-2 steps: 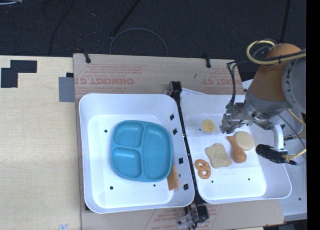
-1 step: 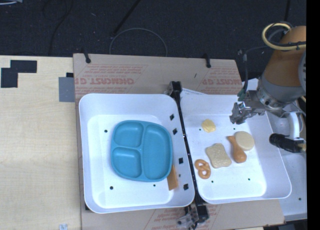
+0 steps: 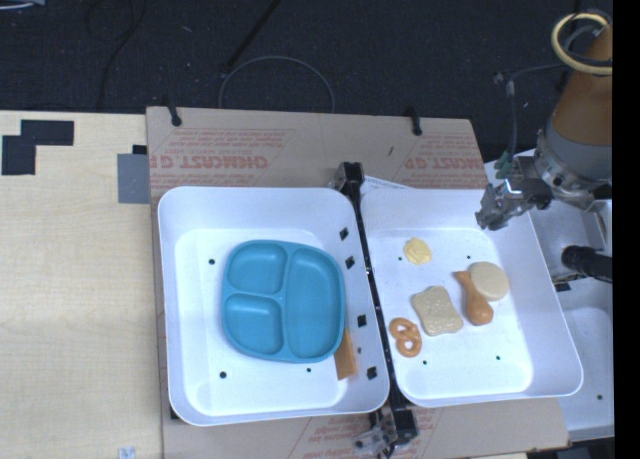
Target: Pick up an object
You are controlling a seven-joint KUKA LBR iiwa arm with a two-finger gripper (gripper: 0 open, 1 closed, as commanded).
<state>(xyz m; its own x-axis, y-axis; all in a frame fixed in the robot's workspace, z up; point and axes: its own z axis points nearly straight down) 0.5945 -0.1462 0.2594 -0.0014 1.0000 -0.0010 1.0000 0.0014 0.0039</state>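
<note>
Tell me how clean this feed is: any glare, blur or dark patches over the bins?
Camera view: even lighting, both white bins bright but not blown out, with the blue tray and the food pieces like the pretzel sharp enough; the gripper is small and slightly soft; the floor behind the bench is very dark.

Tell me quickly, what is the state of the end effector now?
End effector: above the back right corner of the right bin, holding nothing visible; open or closed cannot be told.
</note>
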